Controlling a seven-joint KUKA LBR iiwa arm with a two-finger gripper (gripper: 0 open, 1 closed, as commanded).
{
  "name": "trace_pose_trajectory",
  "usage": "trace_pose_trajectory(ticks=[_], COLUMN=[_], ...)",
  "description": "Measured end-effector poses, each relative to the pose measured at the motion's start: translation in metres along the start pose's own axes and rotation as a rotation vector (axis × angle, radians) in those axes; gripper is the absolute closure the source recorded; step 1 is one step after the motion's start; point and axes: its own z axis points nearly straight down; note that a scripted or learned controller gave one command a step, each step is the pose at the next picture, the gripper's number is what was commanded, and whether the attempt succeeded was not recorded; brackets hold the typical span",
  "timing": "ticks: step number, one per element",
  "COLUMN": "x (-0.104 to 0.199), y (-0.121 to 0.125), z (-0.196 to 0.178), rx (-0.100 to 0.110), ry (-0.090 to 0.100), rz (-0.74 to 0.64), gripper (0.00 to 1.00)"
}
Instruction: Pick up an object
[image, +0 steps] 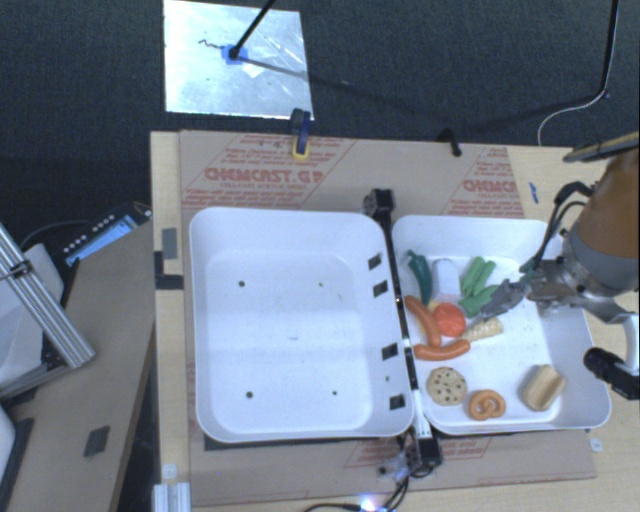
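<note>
The right bin (575, 405) holds several toy foods: a dark green pepper (419, 272), a white cylinder (446, 276), green beans (478, 281), a red tomato (449, 319), an orange sausage (424, 318), another sausage (441, 351), a pale corn piece (485, 329), a cookie (446, 385), a pretzel (487, 404) and a bread roll (541, 387). My gripper (500, 300) reaches in from the right, low over the green beans and the corn piece. Nothing shows between its fingers.
The left bin (215, 400) lies beside the right one, with black clips (390, 350) along the shared rim. Both rest on a cardboard sheet (260, 170). A silver panel (235, 60) lies behind, and a metal rail (40, 310) stands at the left.
</note>
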Motion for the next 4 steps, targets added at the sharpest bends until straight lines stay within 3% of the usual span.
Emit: trace_pose_trajectory(ticks=[1, 2, 3, 4], x=[0.055, 0.050, 0.070, 0.138], y=[0.015, 0.017, 0.102, 0.131], z=[0.098, 0.082, 0.022, -0.017], rx=[0.008, -0.002, -0.013, -0.008], ry=[0.004, 0.000, -0.002, 0.001], rz=[-0.006, 0.000, -0.006, -0.008], gripper=[0.00, 1.00, 1.00, 1.00])
